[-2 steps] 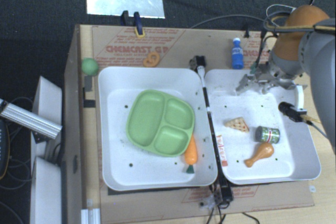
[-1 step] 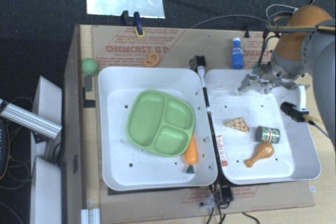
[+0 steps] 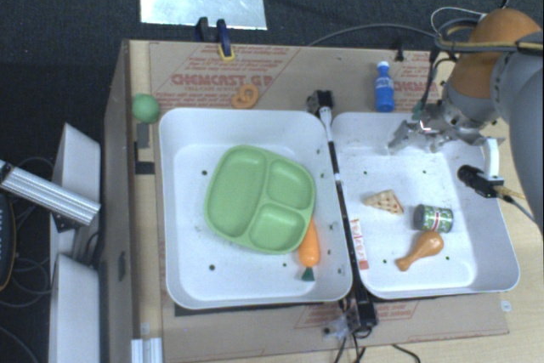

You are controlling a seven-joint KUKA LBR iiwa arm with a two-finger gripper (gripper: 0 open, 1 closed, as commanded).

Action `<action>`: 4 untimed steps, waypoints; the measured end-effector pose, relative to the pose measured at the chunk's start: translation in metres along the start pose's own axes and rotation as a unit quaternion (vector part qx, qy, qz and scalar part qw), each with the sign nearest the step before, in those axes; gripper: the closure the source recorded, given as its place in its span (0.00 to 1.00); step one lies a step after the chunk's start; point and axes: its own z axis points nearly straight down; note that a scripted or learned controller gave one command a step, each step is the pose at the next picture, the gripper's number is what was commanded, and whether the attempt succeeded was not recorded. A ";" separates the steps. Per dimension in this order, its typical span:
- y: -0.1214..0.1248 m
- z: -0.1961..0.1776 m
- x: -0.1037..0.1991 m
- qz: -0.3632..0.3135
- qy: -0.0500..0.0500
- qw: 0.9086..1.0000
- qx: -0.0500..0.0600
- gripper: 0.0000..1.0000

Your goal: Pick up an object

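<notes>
My gripper (image 3: 422,134) hangs over the far end of the right bin (image 3: 493,268), fingers spread and nothing between them. Nearer the front of that bin lie a pizza slice (image 3: 385,201), a small green can (image 3: 433,218) on its side and a tan chicken drumstick (image 3: 421,251). All three sit well in front of the gripper, apart from it. In the left bin (image 3: 183,268) rests a green divided plate (image 3: 259,198), with an orange carrot (image 3: 309,248) against its front right corner.
A blue bottle (image 3: 384,87) stands on the bench just behind the right bin, left of the gripper. A green ball (image 3: 145,106) and a pretzel (image 3: 245,95) lie behind the left bin. The divider (image 3: 336,183) runs between the bins.
</notes>
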 end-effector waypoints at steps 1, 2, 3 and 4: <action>0.000 0.000 -0.006 0.000 0.000 1.000 0.000 0.00; -0.125 0.001 -0.014 0.001 0.001 1.000 0.002 0.00; -0.123 -0.010 -0.014 0.000 0.000 1.000 0.000 1.00; -0.123 -0.010 -0.014 0.000 0.000 1.000 0.000 0.00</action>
